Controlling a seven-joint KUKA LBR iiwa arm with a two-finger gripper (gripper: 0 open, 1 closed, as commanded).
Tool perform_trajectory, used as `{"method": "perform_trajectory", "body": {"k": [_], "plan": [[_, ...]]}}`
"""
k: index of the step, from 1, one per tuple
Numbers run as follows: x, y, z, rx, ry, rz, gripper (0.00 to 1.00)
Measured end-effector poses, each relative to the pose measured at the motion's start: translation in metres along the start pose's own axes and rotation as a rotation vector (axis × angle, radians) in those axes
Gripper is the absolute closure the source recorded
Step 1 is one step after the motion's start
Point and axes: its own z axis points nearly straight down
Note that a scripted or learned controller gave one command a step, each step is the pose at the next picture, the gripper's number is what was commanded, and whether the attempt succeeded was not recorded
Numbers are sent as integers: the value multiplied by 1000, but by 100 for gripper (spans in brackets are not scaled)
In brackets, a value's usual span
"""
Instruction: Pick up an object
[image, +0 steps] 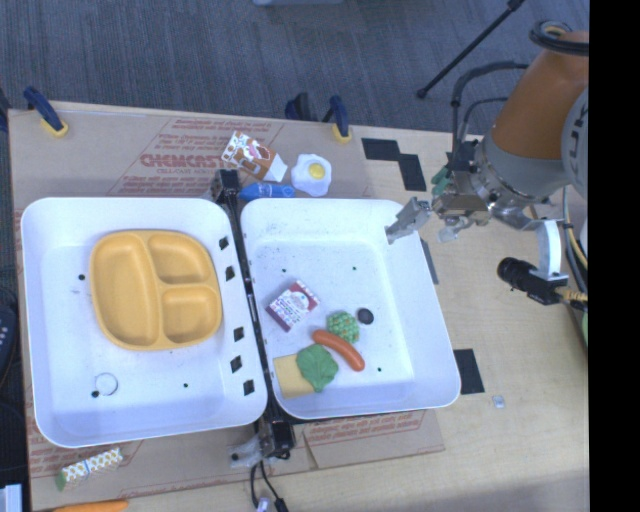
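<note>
Notably, the inspection runs from the view's left edge. The left bin (40, 330) carries a yellow divided tray (155, 288), lying flat in its upper half; no loose item suited to a pick sits beside it. Behind the seam between the bins, on the cardboard, lie a small snack packet (246, 153), a blue item (265, 190) and a toy fried egg (313, 174), all outside the bins.

The right bin (420, 310) holds the likely pick targets, clustered in its lower middle: a red-and-white packet (292, 304), a green broccoli piece (343, 325), a small dark disc (365, 316), an orange-red sausage (339, 349) and a green leafy piece (318, 367) resting on a yellow slab (290, 373). The sausage's long axis runs diagonally, from upper left to lower right, and it lies between the broccoli and the leafy piece, touching or nearly touching both.

The claw (408, 220) hangs at the right bin's upper right corner, near the rim, on the grey arm (530, 120) that reaches in from the right. Nothing is seen between its fingers; how far they stand apart cannot be told at this slant.

Judgement: the cluster lies down and to the left of the claw, well apart from it. The coming move calls for a travel toward the bin's lower middle. The packet, standing slightly clear of its neighbours, appears the least crowded target.
</note>
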Motion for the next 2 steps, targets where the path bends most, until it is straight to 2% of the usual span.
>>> {"method": "perform_trajectory", "body": {"k": [1,2], "plan": [[41,-82,158,4,2,21,0],[64,-85,198,-3,0,-160,0]]}}
